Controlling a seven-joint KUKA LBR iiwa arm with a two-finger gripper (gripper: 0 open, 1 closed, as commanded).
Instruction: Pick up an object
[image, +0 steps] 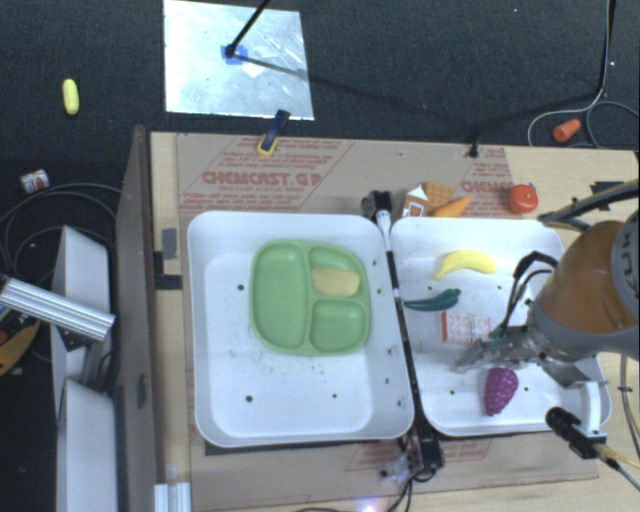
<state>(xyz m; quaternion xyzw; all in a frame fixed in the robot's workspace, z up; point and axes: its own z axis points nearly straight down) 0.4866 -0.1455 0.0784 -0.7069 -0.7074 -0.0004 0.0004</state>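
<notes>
My gripper (478, 355) reaches in from the right and hangs low over the right bin (425, 400). Its metal fingers point left, just above a purple bunch of grapes (499, 389) and just below a small white packet with red print (465, 325). Nothing shows between the fingers. A yellow banana (464, 263) and a dark green pepper (433, 299) lie farther up in the same bin. The left bin (225, 400) holds a green divided plate (308, 298) with a pale yellow item (335, 282) in its upper right compartment.
An orange carrot (451, 207), a red tomato (521, 198) and a small carton (418, 203) sit on the cardboard behind the right bin. A black divider (397, 300) runs between the bins. The arm's orange-banded wrist (595, 290) covers the right bin's right side.
</notes>
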